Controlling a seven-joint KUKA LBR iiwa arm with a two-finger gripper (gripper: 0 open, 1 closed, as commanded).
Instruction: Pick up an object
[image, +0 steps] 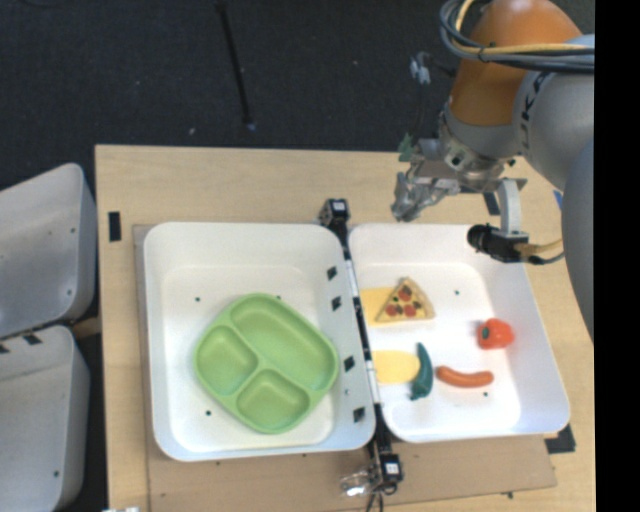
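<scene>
Wooden bench (120, 190), two white bins (160, 260), green tray (265, 362), toy foods, arm (500, 90) above

One camera is sitting fixed above the bench (120, 200), looking down at a slant and taking in both white bins: the left bin (160, 300) and the right bin (520, 330) are lying side by side across the middle. It is standing far enough back that the bench edges and dark floor beyond are showing. The arm (510, 70) is coming in from the right, probably cropped at the top.
</scene>
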